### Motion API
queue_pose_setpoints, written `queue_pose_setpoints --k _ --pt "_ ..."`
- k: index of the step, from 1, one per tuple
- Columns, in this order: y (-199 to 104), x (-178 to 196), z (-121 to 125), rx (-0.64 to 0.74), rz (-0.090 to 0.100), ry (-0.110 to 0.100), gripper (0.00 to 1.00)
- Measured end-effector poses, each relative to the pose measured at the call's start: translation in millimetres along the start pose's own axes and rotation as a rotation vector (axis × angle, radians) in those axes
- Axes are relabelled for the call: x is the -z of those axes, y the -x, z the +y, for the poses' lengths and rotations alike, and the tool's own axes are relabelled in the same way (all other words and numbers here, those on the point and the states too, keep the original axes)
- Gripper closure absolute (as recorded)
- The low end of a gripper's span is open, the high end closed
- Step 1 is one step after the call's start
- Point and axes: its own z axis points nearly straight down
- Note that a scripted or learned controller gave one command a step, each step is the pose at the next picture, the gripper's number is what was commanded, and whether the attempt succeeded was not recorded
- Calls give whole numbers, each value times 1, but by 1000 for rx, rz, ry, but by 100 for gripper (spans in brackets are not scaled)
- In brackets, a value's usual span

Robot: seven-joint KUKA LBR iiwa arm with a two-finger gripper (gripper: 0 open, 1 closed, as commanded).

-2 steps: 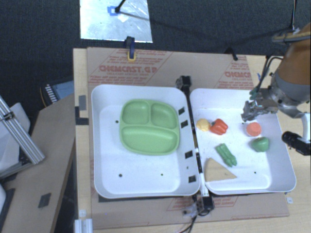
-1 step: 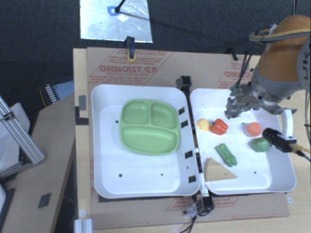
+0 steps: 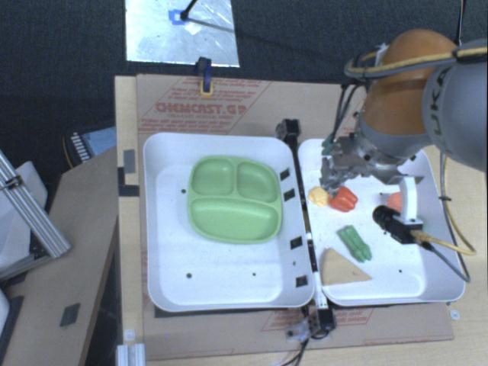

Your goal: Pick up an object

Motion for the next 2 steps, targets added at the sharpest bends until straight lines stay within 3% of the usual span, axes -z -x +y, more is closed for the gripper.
queue_pose_setpoints --k 1,2 --pt "-49 -14 7 -1 0 -1 100" --pt "-104 -5 7 0 0 1 100"
